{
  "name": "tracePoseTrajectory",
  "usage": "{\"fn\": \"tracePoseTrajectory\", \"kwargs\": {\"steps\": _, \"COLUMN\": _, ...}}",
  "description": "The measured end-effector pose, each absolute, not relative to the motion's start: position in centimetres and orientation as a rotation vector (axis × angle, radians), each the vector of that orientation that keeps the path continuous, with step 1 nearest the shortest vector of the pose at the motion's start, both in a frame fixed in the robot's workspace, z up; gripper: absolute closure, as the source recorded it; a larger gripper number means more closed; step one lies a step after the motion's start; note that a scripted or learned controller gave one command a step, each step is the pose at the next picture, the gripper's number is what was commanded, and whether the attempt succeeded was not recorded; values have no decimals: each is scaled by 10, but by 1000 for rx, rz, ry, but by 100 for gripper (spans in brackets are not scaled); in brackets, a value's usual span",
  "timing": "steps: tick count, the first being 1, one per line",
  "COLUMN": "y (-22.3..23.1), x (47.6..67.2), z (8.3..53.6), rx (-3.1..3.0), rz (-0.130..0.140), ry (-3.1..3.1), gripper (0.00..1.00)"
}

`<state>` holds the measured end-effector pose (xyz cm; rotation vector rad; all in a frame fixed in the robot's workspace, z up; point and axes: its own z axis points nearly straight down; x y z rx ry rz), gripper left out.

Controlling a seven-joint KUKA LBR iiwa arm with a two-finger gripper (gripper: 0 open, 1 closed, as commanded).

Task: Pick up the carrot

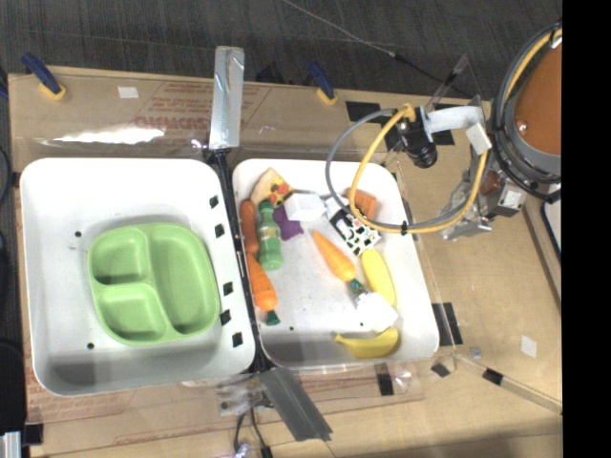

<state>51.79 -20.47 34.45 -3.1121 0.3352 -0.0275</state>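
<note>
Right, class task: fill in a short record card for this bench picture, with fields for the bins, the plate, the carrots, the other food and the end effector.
left bin: holds a green divided plate
right bin: holds toy food
carrots: one near the bin's middle, lying at a slant; another along the left wall
other food: green bottle, banana, yellow piece
end effector: over the right bin, above the middle carrot's upper end; grip state unclear
cables: yellow and grey loops run to the arm
</note>
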Motion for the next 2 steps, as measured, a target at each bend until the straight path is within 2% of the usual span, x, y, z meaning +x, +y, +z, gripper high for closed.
{"fn": "tracePoseTrajectory", "kwargs": {"steps": 1, "y": -209, "x": 535, "z": 365, "rx": -3121, "rz": -15, "ry": 310, "gripper": 100}}
{"fn": "tracePoseTrajectory", "kwargs": {"steps": 2, "y": -210, "x": 512, "z": 224, "rx": -3113, "rz": 18, "ry": 380, "gripper": 100}}
